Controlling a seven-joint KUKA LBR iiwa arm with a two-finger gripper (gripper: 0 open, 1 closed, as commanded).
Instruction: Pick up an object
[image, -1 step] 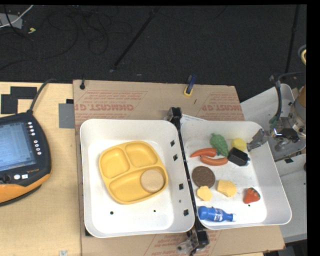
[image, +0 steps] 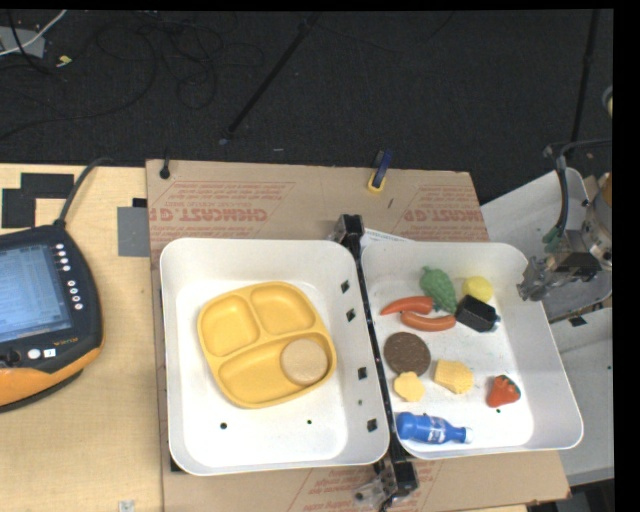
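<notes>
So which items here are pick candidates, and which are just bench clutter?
Pick candidates, right bin: bottle, strawberry, cheese, cookie, sausage, lemon; gripper at the bin's edge.

Clutter: yellow tray, pendant, clamp.

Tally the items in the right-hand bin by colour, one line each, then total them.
Red: 3, two chilli-like pieces and a strawberry
Yellow: 3
Green: 1
Black: 1
Brown: 1
Blue: 1, a bottle
Total: 10

Glossy white plastic bins (image: 200, 300) sit on matt brown cardboard (image: 300, 200); the yellow tray (image: 235, 330) looks smooth plastic.
</notes>
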